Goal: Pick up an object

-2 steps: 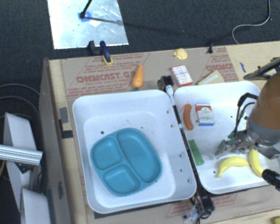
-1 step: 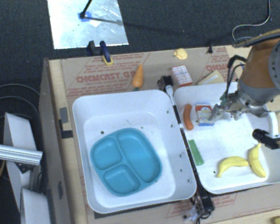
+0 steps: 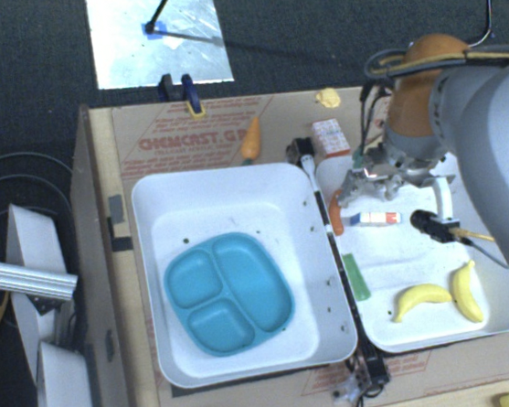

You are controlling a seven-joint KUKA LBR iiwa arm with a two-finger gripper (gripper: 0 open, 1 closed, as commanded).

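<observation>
The right bin (image 3: 498, 311) holds a small white tube with red and blue print (image 3: 378, 218), an orange item (image 3: 335, 214) against its left wall, a green stick (image 3: 356, 278) and two yellow bananas (image 3: 423, 298) (image 3: 466, 292) near the front. My gripper (image 3: 377, 185) hangs over the back of this bin, just above and behind the tube. Nothing shows between its fingers. The left bin (image 3: 159, 210) holds a blue divided plate (image 3: 228, 291).
On the cardboard behind the bins lie an orange carrot (image 3: 251, 140), a small printed box (image 3: 329, 136) and a yellow scrap (image 3: 328, 99). A white-handled brush (image 3: 306, 159) rests along the wall between the bins. The grey arm covers the right bin's back right corner.
</observation>
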